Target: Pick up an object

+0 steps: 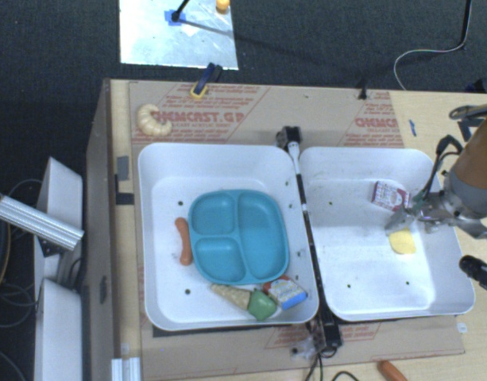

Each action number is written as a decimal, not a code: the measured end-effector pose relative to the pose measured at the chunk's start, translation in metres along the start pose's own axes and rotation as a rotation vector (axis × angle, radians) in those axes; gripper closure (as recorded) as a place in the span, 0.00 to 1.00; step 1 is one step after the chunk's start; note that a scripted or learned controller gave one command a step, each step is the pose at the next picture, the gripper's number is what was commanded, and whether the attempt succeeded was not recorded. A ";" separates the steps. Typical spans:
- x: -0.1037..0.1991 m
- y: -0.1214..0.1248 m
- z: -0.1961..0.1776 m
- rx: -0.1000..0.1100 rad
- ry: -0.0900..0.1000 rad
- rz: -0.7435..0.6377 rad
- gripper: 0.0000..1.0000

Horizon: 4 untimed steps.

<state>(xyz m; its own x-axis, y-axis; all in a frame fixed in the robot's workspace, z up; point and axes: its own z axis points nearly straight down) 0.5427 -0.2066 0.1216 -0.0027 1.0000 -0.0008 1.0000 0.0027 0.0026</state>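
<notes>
Camera view: arm (473,173) enters from the right, over the right bin (362,292). Gripper (407,219) low in that bin, tip just above a yellow lump (403,243), beside a red-and-white packet (388,196). Cannot tell how the gripper is set. Left bin (160,276) holds a blue divided plate (238,236), an orange sausage (184,241) to its left, and a green block (261,305) near the front edge. Both bins sit on the counter (227,113).
</notes>
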 end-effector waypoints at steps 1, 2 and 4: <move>0.000 0.003 0.014 0.001 0.000 0.000 0.00; 0.000 0.001 0.036 0.002 0.001 0.001 0.00; 0.000 0.002 0.025 -0.001 0.000 0.000 0.00</move>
<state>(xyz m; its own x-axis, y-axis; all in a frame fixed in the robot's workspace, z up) 0.5444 -0.2064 0.0967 -0.0027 1.0000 -0.0009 1.0000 0.0027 0.0035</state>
